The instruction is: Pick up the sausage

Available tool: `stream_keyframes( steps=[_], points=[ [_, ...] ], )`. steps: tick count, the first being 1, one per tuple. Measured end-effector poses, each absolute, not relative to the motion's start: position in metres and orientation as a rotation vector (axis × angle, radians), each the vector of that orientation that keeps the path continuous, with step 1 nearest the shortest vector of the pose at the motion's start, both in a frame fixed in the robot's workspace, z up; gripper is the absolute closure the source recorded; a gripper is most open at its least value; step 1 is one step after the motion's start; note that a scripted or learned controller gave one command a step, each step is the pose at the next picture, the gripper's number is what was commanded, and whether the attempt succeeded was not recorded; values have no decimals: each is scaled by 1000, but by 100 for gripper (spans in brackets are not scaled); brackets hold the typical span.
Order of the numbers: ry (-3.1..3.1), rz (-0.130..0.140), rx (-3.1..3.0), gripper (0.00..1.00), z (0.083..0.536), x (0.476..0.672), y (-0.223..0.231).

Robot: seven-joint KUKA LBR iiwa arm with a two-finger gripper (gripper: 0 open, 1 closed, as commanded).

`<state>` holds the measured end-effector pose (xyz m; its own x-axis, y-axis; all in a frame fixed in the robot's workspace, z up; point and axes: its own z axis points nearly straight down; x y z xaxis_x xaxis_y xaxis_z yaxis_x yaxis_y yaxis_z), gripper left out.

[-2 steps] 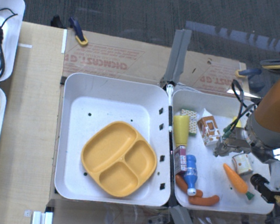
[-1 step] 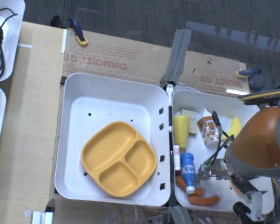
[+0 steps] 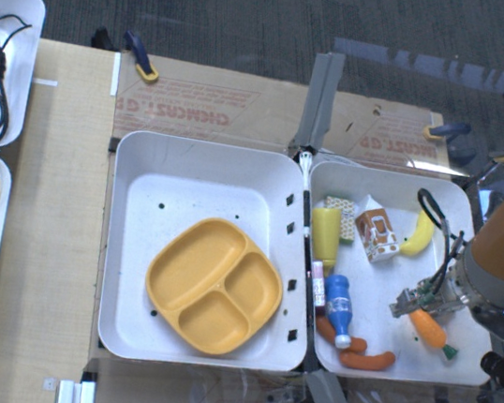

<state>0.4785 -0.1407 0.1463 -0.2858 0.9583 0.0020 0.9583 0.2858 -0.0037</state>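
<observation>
The sausage [image 3: 367, 359], reddish-orange and curved, lies at the front edge of the right bin [image 3: 462, 370]. A second reddish piece [image 3: 337, 334] sits just left of it, partly under the blue bottle [image 3: 338, 306]. My gripper [image 3: 414, 303] hangs low in the right part of that bin, up and to the right of the sausage and apart from it. It sits right over the top end of an orange carrot [image 3: 431, 332].
Also in the right bin are a yellow mustard bottle [image 3: 326, 234], a small red-and-white carton [image 3: 378, 235] and a banana [image 3: 419, 234]. The left bin [image 3: 134, 225] holds a yellow divided plate [image 3: 213, 285]. Cables and white trays lie at far left.
</observation>
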Motion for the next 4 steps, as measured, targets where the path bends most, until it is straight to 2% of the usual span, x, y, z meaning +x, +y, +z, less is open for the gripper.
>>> stream_keyframes(
  steps=[1,2,3,4],
  points=[
    [-2811,2,-1388,0,88,477,-98],
    [-2805,3,-1391,100,93,478,-98],
    [-2818,3,-1403,0,96,482,-102],
    [-2847,2,-1319,0,118,568,-136]
  ],
)
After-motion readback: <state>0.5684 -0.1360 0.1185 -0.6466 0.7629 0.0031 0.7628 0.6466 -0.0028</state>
